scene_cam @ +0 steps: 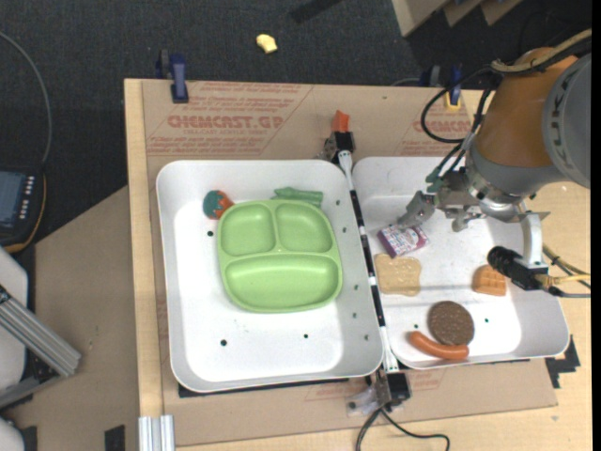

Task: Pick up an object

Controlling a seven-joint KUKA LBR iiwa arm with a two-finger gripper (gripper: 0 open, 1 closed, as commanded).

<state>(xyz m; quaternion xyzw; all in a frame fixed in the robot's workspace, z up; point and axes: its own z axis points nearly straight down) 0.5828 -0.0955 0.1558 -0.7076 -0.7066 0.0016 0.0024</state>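
Over the right bin (540, 341), the arm (526, 125) reached in from the right, its gripper (424, 209) slanting down-left; whether it was apart or together could not be told. Just below its tip lay a purple packet (402, 241), long axis tilted up to the right. Farther below sat toast (398, 275), a brown disc (451, 321) and a sausage (438, 346); right of these, an orange wedge (489, 281).

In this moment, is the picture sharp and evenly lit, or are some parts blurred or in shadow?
Camera view: the green tray and the round brown cookie look fairly sharp under even light; the white bin walls are bright, nearly washed out; the gripper is slightly soft and casts a faint shadow on the right bin.
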